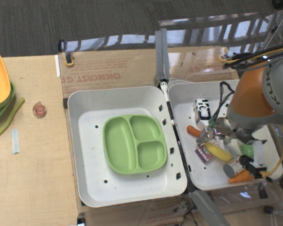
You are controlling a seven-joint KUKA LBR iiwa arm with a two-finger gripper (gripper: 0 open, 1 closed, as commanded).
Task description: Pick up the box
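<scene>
Two white bins sit side by side on the table point(34, 182); most of the clutter is in the right bin point(182, 131), and much of it is hard to read. Arm point(257, 101) enters from the right edge, its grey body cut off by the frame, orange band bulking over the bin's right half and hiding whatever lies under it. Wrist angled down and leftward into the bin. Hand point(209, 135) low among the objects, metal parts blurred together with cables; cannot tell how far it is open or whether anything is in it.

Just above the hand: small white box point(202, 109) with dark markings, standing clear of it, near the bin's upper middle. Just left of the hand: an orange carrot-like piece point(193, 130). Directly below it: a yellow banana-shaped item point(217, 152), touching or overlapping a purple-pink packet point(202, 154); which one lies on top is unclear. Further down and right of the hand: a grey cylinder point(229, 169), another orange piece point(240, 176), possibly a second carrot, and a green scrap point(247, 150) partly hidden by the arm.

Well left of the hand, the left bin point(86, 153) holds a green divided plate point(134, 144), lying flat.
</scene>
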